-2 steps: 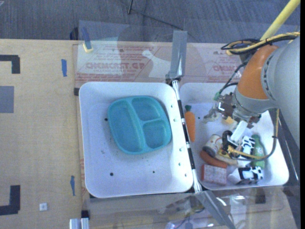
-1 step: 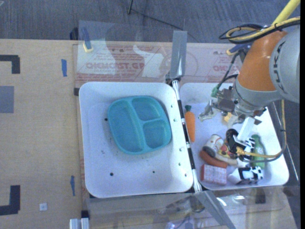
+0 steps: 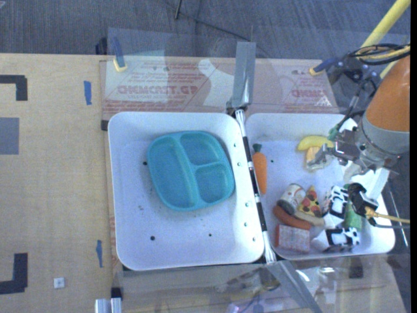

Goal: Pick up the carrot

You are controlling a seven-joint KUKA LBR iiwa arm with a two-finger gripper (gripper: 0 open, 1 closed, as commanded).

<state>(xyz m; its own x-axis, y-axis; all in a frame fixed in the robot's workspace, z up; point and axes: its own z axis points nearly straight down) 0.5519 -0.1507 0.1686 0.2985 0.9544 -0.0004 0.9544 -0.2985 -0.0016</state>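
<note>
Currently I'm hovering my claw point(image 3: 324, 155) at the right bin's point(image 3: 384, 243) 2 o'clock; can't tell its state. Carrot point(image 3: 260, 169) is lying at 9 o'clock against the wall; I'm aiming lengthwise, low.

Wooden bench point(image 3: 52, 175) bears two white bins point(image 3: 130, 227) side by side

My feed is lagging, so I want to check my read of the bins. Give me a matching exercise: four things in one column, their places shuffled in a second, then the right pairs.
Things:
1. carrot
2. teal divided plate
3. banana
4. end effector

Places:
A. in the middle of the left bin
B. along the right bin's left wall
C. beside the banana, in the upper part of the right bin
D. near the right bin's far wall

Pairs: 1-B, 2-A, 3-D, 4-C
</note>
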